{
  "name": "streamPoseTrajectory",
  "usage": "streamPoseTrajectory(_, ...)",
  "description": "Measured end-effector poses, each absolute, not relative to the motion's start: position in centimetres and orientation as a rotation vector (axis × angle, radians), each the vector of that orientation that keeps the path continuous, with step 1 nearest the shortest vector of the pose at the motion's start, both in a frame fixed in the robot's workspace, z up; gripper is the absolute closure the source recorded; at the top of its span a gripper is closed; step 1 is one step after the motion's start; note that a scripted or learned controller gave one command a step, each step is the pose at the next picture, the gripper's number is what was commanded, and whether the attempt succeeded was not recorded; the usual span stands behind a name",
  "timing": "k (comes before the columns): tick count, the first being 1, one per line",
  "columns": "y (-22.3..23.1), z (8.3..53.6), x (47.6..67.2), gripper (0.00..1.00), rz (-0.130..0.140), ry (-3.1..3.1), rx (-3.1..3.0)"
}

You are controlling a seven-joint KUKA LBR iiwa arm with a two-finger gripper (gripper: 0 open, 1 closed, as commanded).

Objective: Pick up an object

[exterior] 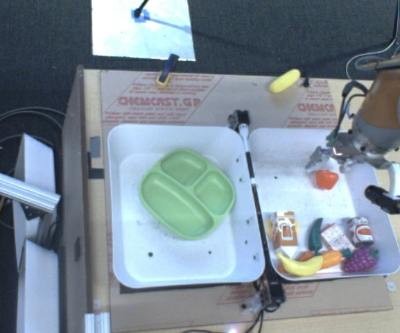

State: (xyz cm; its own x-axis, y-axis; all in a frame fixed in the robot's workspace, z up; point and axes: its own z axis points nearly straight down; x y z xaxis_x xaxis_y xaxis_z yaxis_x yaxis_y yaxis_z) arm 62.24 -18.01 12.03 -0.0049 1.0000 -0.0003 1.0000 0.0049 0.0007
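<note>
Two white bins sit side by side on the surface. Tool (333, 159), fingers spread open and gripping nothing, hangs over the right bin (394, 255), just above a red tomato (326, 179). Tomato is roundish; no long axis discernible.

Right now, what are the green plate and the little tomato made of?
The green divided plate looks like moulded plastic: one even pale green, smooth, with soft rounded compartment ridges. The red tomato also seems plastic, probably toy food, uniformly bright with a faint sheen. Rubber is possible; the view cannot settle it.
</note>
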Motion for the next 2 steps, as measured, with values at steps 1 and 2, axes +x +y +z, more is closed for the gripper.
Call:
streamPoseTrajectory(1, -17.9, 12.2, 60.9, 0.0, 0.0, 2.222, 2.219)
streamPoseTrajectory(2, -19.7, 8.3, 61.3, 0.0, 0.0, 2.221, 2.219)
